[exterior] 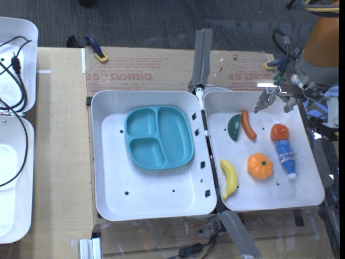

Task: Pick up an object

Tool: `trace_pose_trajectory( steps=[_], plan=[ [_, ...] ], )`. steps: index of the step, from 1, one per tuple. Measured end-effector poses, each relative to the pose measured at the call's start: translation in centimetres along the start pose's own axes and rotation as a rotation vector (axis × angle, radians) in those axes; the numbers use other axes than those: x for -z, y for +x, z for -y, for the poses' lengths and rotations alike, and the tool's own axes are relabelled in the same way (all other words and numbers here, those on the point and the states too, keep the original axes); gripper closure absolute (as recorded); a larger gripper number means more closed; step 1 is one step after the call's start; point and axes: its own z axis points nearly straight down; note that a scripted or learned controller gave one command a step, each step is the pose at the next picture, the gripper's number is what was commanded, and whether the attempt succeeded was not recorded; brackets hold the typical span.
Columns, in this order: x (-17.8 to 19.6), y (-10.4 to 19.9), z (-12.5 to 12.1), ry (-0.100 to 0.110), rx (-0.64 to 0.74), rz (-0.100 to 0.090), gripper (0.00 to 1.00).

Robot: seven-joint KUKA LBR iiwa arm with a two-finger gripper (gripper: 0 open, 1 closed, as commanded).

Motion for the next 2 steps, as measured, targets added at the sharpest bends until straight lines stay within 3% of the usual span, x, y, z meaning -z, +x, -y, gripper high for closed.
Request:
trace_pose_trajectory(
  steps=[1, 2],
  plan=[
    [-12.58, 2.32, -0.25, -0.002, 0.001, 0.0, 0.0],
    [-11.71, 2.14, -0.21, -0.001, -0.004, 0.001, 1.0]
  ],
)
